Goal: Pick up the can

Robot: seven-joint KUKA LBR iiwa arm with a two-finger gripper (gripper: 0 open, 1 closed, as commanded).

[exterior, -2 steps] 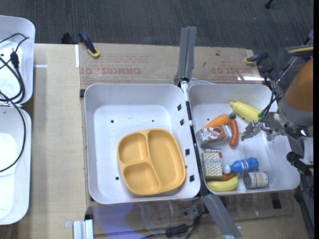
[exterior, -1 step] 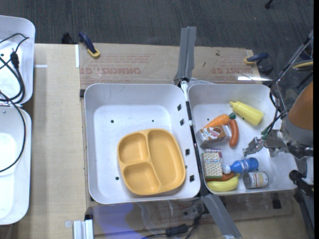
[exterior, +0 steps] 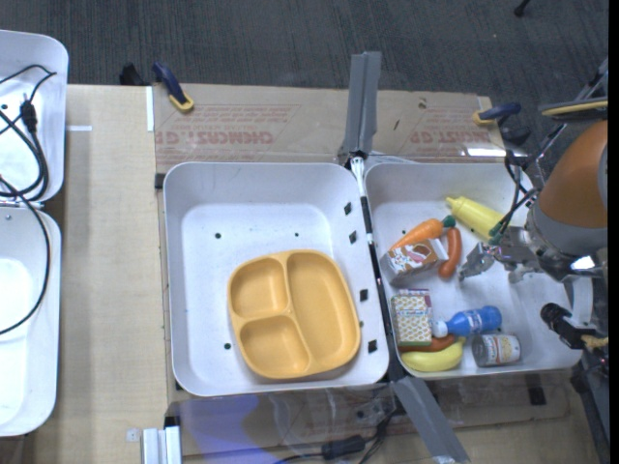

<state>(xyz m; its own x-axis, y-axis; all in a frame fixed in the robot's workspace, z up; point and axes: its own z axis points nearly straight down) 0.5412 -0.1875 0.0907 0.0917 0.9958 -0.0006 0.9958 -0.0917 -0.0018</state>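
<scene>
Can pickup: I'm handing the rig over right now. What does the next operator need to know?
Gripper: above the right bin, near its middle, holding nothing.
Can: lying on its side near the right bin's front edge, just below the blue bottle and right of the banana.
Done: no grasp yet.
Left: move toward the front edge, descend on the can, grip and lift.

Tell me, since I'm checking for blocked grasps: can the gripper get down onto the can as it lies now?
Probably yes. The can lies on its side near the right bin's front edge, uncovered from above. The blue bottle beside it crowds one side, and the gripper is over the same bin.
</scene>
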